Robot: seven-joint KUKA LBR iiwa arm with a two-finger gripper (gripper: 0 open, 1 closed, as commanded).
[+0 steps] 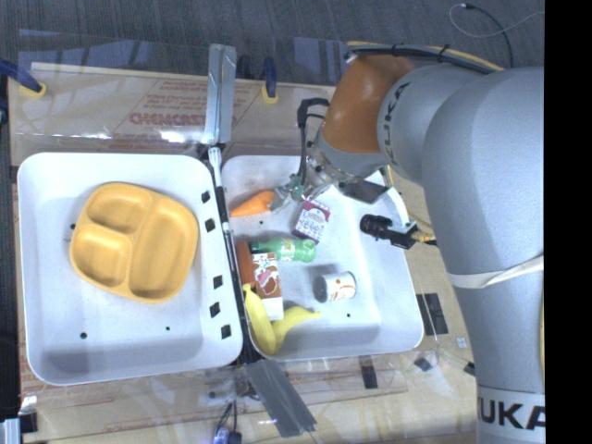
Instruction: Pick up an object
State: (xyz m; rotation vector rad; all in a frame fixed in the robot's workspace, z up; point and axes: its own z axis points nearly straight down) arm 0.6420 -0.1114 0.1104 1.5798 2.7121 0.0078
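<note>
I read "KUKA" on arm [504, 414]. Counted one yellow plate [134, 240], one carrot [252, 203], one banana [273, 326]. Jaws' state: couldn't tell.

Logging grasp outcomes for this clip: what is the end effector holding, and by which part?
Cannot be told: the end effector sits at the top edge of the small purple carton, its tips unclear.

Fixed overhead camera looks slantwise down on both bins [111, 169].
</note>
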